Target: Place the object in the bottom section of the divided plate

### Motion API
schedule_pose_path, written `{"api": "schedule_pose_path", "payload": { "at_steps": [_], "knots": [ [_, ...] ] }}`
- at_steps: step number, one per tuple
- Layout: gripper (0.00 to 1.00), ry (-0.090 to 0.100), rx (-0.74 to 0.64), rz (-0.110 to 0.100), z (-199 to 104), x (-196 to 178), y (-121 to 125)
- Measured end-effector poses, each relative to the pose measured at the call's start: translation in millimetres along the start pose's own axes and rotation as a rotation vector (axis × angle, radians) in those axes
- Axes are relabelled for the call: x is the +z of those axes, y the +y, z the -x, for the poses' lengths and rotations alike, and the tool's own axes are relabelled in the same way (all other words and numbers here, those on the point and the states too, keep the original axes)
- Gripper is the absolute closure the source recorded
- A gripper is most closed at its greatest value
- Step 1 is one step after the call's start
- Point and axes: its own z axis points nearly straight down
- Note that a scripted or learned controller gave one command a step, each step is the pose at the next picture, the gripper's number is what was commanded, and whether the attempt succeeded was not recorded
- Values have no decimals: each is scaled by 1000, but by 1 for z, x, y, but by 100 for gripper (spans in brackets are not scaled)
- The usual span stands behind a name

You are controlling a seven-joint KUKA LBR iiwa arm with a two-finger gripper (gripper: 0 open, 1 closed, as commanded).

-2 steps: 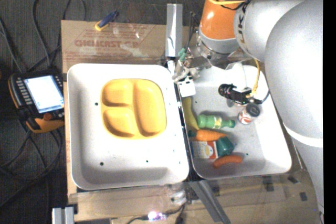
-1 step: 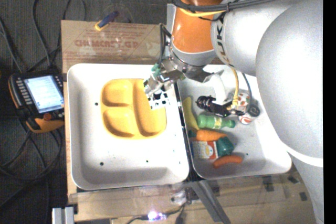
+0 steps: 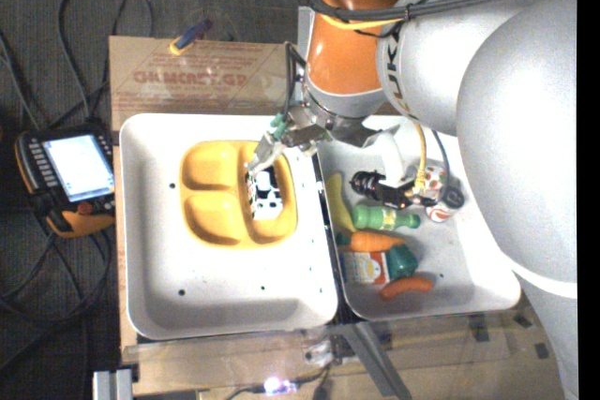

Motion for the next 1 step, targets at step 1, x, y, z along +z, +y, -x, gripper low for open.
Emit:
{"api": "schedule_pose_path", "payload": {
  "at_steps": [1],
  "knots": [
    [0, 0, 0, 0, 0, 0, 0]
  ]
}}
